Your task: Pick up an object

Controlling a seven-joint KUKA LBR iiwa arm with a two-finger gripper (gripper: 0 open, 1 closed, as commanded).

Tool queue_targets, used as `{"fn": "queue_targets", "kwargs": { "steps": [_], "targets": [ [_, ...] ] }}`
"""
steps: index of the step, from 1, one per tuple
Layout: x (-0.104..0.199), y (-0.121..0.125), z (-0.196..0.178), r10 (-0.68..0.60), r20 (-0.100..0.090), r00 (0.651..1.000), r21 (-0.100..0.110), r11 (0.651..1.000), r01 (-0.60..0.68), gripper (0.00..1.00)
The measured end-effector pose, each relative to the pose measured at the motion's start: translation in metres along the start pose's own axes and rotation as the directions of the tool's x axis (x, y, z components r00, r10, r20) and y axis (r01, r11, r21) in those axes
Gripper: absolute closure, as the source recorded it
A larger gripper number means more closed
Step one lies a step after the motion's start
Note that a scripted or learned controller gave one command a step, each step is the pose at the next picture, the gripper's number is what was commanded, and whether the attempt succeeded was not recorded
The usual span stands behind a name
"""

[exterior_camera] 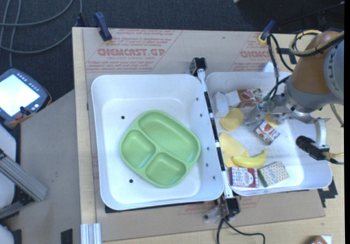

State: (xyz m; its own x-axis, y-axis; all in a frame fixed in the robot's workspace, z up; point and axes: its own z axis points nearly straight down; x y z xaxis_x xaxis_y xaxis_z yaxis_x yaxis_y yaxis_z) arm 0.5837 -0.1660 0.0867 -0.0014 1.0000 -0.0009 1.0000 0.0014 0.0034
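Currently, the pincer (261, 114) is being lowered among the clutter of the right bin (314, 180), its metal tips being placed just beside a small red-and-white can (267, 132) that is lying tilted near the bin's middle. Whether the tips are being held wide or narrow cannot be told, since they are being blurred together with the packaging around them, and nothing is being seen gripped between them. The candidates for picking are all being kept in this bin: a banana (250, 159) near the front, a pale yellow fruit (231, 120) toward the left wall, a red carton (244, 177) and a green box (273, 173) side by side at the front edge, and a red-printed packet (249, 97) at the back. A miss is being risked here, it is judged, because the can is lying at an angle and could be rolled aside or nudged against its neighbours instead of being caught. The arm (311, 73) is being reached in from the right, its orange band being held above the wrist, which is being angled down and leftward into the bin. The left bin (104, 92), holding a green divided tray (159, 148), is being left alone on the desk (164, 48).
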Motion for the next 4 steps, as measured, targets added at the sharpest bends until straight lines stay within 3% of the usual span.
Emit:
{"fn": "queue_targets", "kwargs": {
  "steps": [1, 2, 3, 4],
  "targets": [
    [0.0, 0.0, -0.01, 0.0, 0.001, 1.0, -0.001, 1.0, 0.0, 1.0],
    [0.0, 0.0, -0.01, 0.001, 0.001, 1.0, -0.001, 1.0, -0.001, 0.0],
    [-0.022, -0.022, 0.002, 0.002, -0.001, 1.0, 0.006, 1.0, -0.002, 0.0],
    [-0.033, -0.105, 0.002, 0.003, -0.001, 1.0, 0.005, 1.0, -0.003, 0.0]
  ]
}}
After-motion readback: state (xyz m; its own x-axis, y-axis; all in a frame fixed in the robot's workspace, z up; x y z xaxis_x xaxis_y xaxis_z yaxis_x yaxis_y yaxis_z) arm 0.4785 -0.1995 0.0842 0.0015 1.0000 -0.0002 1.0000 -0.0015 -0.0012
